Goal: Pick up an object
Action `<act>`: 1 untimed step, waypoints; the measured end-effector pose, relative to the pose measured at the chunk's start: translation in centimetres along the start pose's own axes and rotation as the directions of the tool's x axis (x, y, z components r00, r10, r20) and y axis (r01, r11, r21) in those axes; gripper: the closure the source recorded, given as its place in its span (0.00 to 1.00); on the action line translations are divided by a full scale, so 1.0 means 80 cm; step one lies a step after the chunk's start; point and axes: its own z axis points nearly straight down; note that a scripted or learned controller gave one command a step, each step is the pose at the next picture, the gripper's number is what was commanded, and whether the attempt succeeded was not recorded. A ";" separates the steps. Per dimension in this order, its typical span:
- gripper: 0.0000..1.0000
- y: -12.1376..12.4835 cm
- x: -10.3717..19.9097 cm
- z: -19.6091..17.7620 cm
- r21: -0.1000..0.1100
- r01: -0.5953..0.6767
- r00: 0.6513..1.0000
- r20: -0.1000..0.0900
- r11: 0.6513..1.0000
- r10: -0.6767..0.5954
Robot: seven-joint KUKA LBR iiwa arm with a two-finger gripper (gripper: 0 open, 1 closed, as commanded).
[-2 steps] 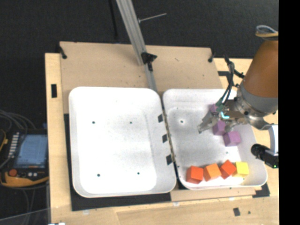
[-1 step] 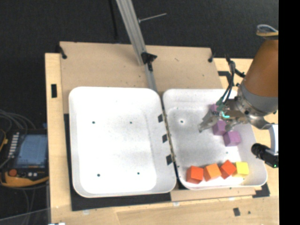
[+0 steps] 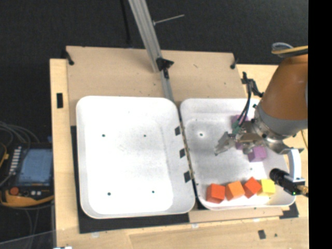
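While tool [image 3: 226, 142] hovers over right bin [image 3: 207, 119], purple block [image 3: 257, 153] just beside.

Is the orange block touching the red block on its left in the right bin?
Touching. The camera view shows the orange block pressed against the red block along the right bin's near wall, no white between them.

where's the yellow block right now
The yellow block sits in the right bin, at its near right corner, ending a row beside the red block.
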 end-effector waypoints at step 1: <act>0.00 0.010 -0.003 0.072 0.003 0.000 1.000 0.000 1.000 0.000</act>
